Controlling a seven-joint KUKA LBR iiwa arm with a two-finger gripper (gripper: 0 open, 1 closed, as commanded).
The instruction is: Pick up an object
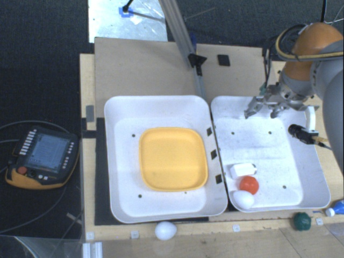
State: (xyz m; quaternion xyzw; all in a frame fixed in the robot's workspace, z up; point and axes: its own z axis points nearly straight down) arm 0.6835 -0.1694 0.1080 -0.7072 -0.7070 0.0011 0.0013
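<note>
Jaws (264, 109) spread open, nothing between fingers, poised over far edge of right bin (269, 144). Orange ball (249, 185) at near-left corner of right bin, between white block (243, 170) and white egg (243, 199).

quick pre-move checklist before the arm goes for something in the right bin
1. Targets present: ok. An orange ball, a white block and a white egg sit at the right bin's near-left corner.
2. Gripper free of load: ok, fingers spread, nothing between them.
3. Gripper over a target: not ok, it is at the bin's far edge, away from the cluster.
4. Targets separated: not ok, ball, block and egg crowd together.
5. Path to the cluster: ok, bare bin floor between.
</note>
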